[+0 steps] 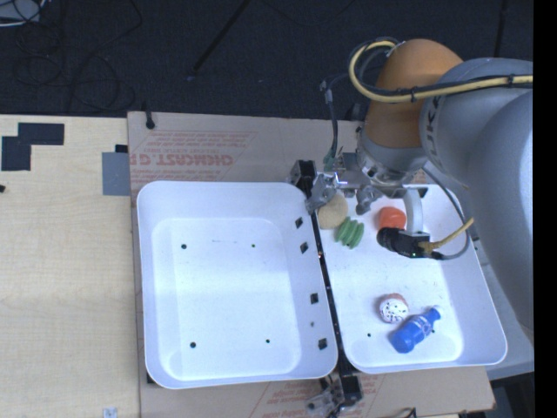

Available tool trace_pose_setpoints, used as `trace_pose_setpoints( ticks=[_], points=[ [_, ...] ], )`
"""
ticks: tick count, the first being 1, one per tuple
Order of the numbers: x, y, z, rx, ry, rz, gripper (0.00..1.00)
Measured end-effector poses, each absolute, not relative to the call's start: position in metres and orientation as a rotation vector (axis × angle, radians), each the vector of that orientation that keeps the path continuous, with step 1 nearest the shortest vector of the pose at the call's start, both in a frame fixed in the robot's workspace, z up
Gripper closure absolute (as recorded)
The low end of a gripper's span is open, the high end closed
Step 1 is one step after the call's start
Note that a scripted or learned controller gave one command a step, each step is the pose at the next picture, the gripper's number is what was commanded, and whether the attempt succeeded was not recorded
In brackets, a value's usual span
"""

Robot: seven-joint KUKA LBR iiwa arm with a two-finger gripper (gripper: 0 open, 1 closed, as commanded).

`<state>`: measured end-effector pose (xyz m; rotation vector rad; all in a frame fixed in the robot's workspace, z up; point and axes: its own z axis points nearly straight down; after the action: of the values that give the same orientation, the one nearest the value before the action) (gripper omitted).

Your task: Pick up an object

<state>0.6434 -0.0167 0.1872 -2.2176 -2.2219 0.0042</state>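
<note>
The arm [487, 129] comes in from the right and bends down over the far end of the right bin [457, 277], close to the wall that this bin shares with the left bin [226, 294]. The end effector [346, 192] hangs at that far inner corner, above the bin's floor. From this slant I cannot tell whether it is wide or narrow, and nothing shows plainly in its grip.

Five things lie in the right bin. A cream lump [331, 213] sits just below the end effector, against the shared wall; it is the closest thing to it, though I cannot tell whether the two touch. A green piece [351, 232], ribbed, lies just beside the lump on its right and a little nearer the camera, touching it or nearly so. An orange thing [391, 217] lies near the end effector's right side, partly covered by the robot's own parts.

The other two lie well apart from the end effector, toward the near end of the bin. A white ball [392, 307] with red marks rests there, and a blue bottle [414, 330] lies on its side just beside it, cap end pointing to the right and away.

Both bins stand on a cardboard sheet [200, 146] that lies on the pale wooden worktop [61, 277]. The left bin's floor shows a few small dark dots.
</note>
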Motion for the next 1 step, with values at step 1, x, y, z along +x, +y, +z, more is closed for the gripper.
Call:
trace_pose_setpoints(
  ticks=[1],
  points=[
    [0.6438,-0.0071,0.1985,-2.218,-2.224,0.001,0.0]
  ],
)
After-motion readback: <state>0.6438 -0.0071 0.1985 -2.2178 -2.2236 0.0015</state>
